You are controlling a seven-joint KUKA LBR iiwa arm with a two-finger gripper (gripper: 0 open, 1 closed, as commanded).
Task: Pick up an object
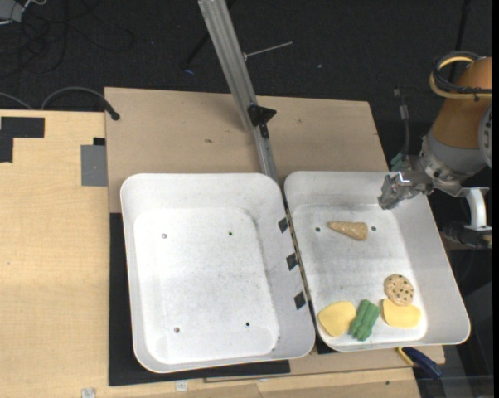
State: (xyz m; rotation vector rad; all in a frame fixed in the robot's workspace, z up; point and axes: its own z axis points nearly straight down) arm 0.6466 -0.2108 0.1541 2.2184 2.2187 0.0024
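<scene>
The right bin [423, 222] holds several small food-like pieces. A tan wedge [349, 230] lies near its middle. Toward the front sit a round speckled cookie [398, 288], a yellow piece [401, 314], a green piece [365, 318] and another yellow piece [337, 318]. My gripper [394, 191] hovers over the bin's far right corner, to the right of and beyond the tan wedge and apart from it. Nothing shows between its fingers.
The left bin [150, 191] stands beside the right one, with small black clips [292, 260] along the shared edge. A slanted metal rail [237, 77] rises behind the bins. Wooden bench surface extends to the left.
</scene>
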